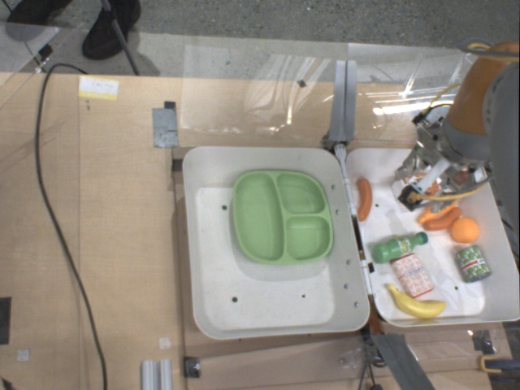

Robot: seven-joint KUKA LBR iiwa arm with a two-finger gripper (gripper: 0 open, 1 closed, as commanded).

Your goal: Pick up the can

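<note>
Two white bins are sitting side by side on the table. The left bin is holding one green divided plate.

The right bin is holding seven items:
- One sausage is lying along its left wall.
- One green bottle is lying on its side.
- One red-and-white pack is lying just below the bottle.
- One banana is lying near the front wall.
- One orange is resting toward the right.
- One orange carrot-like piece is lying just beside the orange.
- One can, green with a red label, is lying just below the orange, in the right part of the bin.

The arm is reaching in from the right, its wrist angling down and leftward. The gripper is hanging over the upper part of the right bin, just above the carrot-like piece and apart from the can. Whether it is open or closed cannot be told, and nothing is seen held in it.
</note>
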